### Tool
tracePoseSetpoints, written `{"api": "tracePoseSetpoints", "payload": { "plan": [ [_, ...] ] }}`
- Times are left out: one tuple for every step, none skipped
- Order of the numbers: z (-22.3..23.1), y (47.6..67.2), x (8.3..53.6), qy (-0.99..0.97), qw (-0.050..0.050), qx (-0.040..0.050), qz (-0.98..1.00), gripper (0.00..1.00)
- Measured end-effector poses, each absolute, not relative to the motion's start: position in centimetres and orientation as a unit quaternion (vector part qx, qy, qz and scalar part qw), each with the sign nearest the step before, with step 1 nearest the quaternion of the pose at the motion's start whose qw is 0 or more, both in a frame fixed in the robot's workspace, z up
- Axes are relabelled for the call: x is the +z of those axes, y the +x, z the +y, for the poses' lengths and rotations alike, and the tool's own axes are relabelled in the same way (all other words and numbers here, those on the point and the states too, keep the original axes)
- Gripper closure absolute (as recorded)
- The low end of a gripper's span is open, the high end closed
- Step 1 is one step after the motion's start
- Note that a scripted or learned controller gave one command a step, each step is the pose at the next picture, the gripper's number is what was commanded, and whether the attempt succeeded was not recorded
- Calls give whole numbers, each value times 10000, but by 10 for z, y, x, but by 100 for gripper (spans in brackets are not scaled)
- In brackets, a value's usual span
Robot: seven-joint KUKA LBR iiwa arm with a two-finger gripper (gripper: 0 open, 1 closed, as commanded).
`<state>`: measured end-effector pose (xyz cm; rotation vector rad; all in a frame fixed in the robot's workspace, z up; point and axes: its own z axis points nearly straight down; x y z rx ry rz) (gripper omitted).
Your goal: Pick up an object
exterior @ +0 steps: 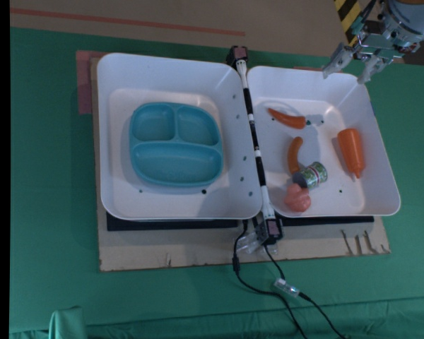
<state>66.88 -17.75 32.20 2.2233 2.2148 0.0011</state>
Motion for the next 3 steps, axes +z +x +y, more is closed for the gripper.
{"api": "tracePoseSetpoints", "payload": {
  "plan": [
    [-117,692,196,7079,18,5,7063,0],
    [-110,599,187,7083,87,47,7058,0],
    [-112,600,200,7096,125,68,7045,100]
  ]
}}
